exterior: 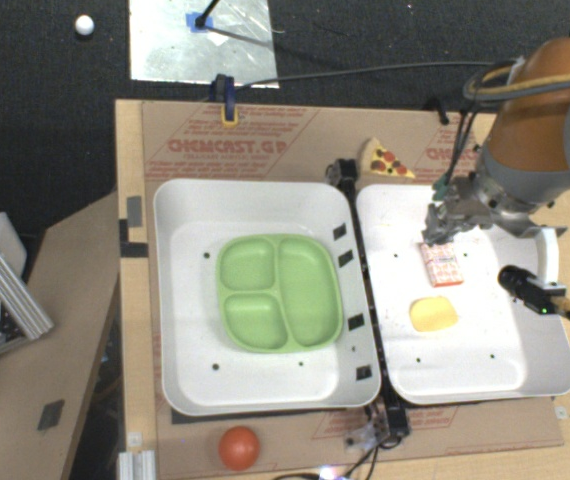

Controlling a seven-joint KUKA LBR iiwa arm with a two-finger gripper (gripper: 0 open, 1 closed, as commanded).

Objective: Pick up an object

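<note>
While the gripper (439, 230) sits low in the right bin (535, 363), right at the top edge of a small red-and-white packet (442, 265), nothing looks lifted yet. Packet lies flat on the bin floor, appears touching or just under the tool tip; can't tell which from this angle. Gripper state: can't tell, too small and dark to read. Yellow soft-looking object (433, 314) lies just below the packet, apart from it, untouched. Left bin (180, 298) holds a green divided tray (277, 291), centre, well apart from the arm. Outside the bins: pizza-slice toy (388, 159) near the top of the right bin, orange ball (239, 447) at front of the board.

Progress est.: approach done, arm is down at the target, prob. the packet. Left to do: close on it, confirm grasp, lift clear. So early-to-mid, pick not achieved as far as visible.
</note>
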